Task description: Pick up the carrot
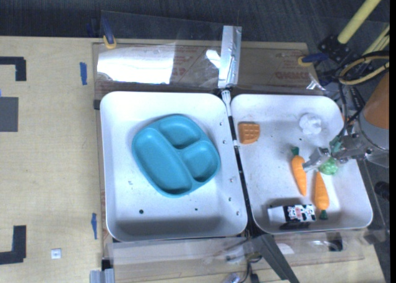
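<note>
Two shallow white bins sit side by side on the pale wooden bench; the left bin holds a turquoise plastic divided plate, and the right bin holds the rest. There are in fact two small orange plastic carrots with green stem ends in the right bin: one carrot lies roughly lengthwise near the bin's middle, its green tip pointing up the view, and a second carrot lies just beside it toward the right wall, green end pointing down. Nearby are an orange waffle-shaped toy by the divider, a crumpled clear-white lump near the top corner, and a small black-and-white carton lying at the bottom edge. The robot's metal gripper reaches in from the right and hovers over the gap between the two carrots' upper ends, near a small green thing that I cannot identify. Whether the jaws are open or closed cannot be told, and no carrot is visibly between them. The carrots look like light, stiff, smooth toys, likely slippery and tapered, so a grasp across the thicker middle, square to the long axis, seems safest; the close neighbour could be nudged.
</note>
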You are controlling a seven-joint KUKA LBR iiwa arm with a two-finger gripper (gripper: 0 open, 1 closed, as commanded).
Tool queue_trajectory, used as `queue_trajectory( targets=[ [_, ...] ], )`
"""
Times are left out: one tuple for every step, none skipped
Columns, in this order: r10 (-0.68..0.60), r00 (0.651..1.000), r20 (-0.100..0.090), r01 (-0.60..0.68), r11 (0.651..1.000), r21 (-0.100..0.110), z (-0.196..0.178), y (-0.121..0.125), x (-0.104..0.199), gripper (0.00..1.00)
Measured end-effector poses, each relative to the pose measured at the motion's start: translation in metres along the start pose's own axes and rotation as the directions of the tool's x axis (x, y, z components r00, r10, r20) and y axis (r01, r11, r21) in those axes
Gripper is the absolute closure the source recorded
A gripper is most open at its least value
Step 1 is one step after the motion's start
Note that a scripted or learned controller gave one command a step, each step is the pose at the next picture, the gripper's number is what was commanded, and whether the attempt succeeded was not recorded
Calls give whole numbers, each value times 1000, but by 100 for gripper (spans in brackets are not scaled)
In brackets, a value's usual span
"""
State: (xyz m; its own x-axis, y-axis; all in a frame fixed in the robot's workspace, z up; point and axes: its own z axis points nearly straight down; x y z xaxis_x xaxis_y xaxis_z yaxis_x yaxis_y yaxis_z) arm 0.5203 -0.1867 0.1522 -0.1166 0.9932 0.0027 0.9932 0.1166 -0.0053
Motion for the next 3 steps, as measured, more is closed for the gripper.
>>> queue_trajectory(
  targets=[
    [7, 1000, 1, -7, 1000, -4, -2, -39, 15, 0],
    [175, 985, 1, -175, 985, -8, 66, -3, 18, 0],
    [175, 985, 3, -175, 985, -13, 54, -1, 18, 100]
  ],
)
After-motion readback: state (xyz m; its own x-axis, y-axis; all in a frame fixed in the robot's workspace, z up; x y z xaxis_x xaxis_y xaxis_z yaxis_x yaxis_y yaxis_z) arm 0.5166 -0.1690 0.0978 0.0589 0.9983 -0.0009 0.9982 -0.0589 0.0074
